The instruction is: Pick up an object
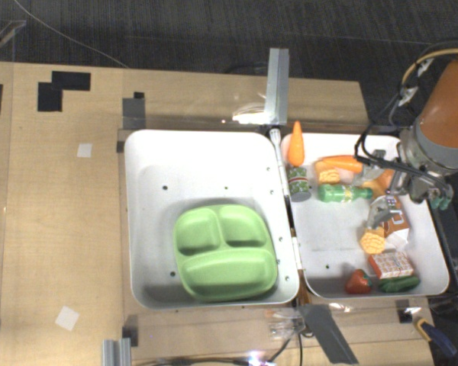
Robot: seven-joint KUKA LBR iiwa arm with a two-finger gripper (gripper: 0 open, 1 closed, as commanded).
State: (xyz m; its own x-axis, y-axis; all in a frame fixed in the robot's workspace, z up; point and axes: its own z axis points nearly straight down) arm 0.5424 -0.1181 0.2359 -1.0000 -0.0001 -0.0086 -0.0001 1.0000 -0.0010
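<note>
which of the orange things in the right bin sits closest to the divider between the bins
The carrot, standing along the top-left corner of the right bin, right against the divider. The other orange piece lies crosswise further right, toward the gripper.

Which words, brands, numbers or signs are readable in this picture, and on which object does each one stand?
No text can be read.
Small can: label too blurred.
Green bottle: label too small.
Red and white box: print too blurred.
Brown packet beside the pincer: marks illegible.
</note>
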